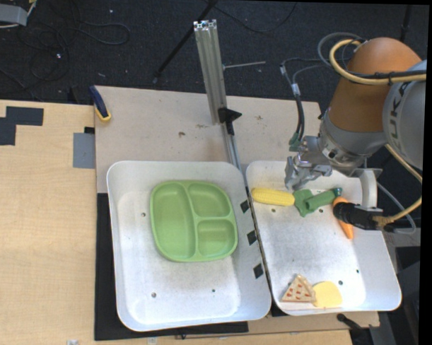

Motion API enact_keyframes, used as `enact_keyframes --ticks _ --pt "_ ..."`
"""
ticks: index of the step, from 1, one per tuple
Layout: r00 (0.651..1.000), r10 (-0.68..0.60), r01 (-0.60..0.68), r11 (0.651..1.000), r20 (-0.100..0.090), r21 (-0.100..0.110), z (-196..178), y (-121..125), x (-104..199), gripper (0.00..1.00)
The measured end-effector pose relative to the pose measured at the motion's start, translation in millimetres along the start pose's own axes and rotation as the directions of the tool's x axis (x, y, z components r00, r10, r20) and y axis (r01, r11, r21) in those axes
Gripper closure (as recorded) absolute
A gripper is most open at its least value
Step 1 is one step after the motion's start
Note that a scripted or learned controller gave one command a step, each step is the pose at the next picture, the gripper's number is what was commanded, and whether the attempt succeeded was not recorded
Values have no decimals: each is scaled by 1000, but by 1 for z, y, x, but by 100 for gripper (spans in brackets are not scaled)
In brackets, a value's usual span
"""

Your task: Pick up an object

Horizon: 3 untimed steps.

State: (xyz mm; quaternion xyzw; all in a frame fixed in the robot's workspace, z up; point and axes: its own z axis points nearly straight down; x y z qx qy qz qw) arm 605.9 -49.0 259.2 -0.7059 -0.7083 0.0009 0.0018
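Adjoining white bins [127, 292] on beige bench [154, 124]

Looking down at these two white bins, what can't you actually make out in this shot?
Camera view:
- Metal two-finger gripper: whether it touches the yellow corn cob toy beneath it. The slanted angle hides any gap.
- Green plastic piece: too small and blurred to identify.
- Orange carrot-like toy: partly covered by the robot arm.
- Right white bin: its far right corner is hidden behind the arm.
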Motion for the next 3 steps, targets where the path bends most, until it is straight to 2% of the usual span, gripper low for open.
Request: enact_keyframes --ticks 1,3 --pt "1000 -2 2 1000 -1 2 11 -23 58 100" --pt "1000 0 0 1000 1 3 21 -71 140 100"
